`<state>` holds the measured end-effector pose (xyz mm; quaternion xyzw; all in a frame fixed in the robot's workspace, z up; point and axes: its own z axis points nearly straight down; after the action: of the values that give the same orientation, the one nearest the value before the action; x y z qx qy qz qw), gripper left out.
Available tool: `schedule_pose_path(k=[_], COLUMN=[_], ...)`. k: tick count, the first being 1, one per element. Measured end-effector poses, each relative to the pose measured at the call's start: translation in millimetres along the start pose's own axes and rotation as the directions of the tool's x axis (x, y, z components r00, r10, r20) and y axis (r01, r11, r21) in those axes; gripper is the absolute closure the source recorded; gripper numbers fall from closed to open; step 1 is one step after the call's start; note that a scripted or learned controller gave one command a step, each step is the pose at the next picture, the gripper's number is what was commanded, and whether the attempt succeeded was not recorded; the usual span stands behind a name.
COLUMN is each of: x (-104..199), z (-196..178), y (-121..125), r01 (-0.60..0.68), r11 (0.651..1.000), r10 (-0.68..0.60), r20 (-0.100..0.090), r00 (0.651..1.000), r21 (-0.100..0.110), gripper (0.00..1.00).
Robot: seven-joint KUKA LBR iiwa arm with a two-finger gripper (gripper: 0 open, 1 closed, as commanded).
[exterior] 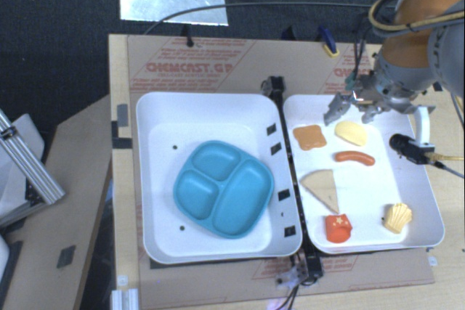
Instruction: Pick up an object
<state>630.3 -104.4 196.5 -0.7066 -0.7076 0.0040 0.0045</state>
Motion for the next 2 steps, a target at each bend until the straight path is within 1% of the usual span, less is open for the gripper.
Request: schedule_pose_path(k=[1,2], x=[0.3,-6.7], z=[-8.4,37.4], y=[2.7,-1.4], r01=[0.002,0.0], r11=[1.0,1.0], r10=[-0.002,0.0], r20=[0.001,0.001], r00=[1.0,1.0], r21=[-0.013,-0.01], gripper=[0.0,0.0])
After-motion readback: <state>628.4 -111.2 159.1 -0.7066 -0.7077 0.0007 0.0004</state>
